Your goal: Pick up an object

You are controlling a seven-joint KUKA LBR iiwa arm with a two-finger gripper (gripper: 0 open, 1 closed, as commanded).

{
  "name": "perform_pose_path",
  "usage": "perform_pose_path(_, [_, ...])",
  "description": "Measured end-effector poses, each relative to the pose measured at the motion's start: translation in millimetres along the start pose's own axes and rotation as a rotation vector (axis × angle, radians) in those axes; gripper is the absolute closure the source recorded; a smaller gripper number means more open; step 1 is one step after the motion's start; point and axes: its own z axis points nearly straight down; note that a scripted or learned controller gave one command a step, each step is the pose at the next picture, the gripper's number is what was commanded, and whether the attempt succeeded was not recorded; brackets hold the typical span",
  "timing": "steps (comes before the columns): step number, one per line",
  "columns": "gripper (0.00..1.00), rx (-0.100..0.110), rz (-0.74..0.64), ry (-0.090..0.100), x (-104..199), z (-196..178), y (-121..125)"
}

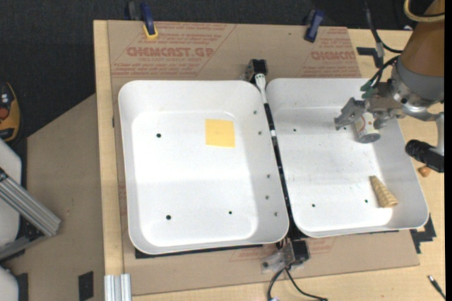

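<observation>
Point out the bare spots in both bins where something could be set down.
Left bin: bare everywhere around the yellow square, mostly its lower half. Right bin: bare middle and lower left, between the gripper above and the tan ridged piece at lower right. The upper right is crowded.

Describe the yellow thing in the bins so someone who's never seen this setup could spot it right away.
Two white bins sit side by side; look in the left bin. In its upper middle lies a flat yellow square, alone on the floor. The only other loose item, a tan ridged cone, lies in the right bin.
</observation>
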Motion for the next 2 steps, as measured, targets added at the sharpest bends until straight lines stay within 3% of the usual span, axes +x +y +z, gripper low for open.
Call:
perform_pose_path(1, [1.0, -0.003, -0.001, -0.001, -0.1, -10.9, 0.7])
perform_pose_path(2, [1.0, -0.014, -0.005, -0.003, 35.0, -122.1, 43.9])
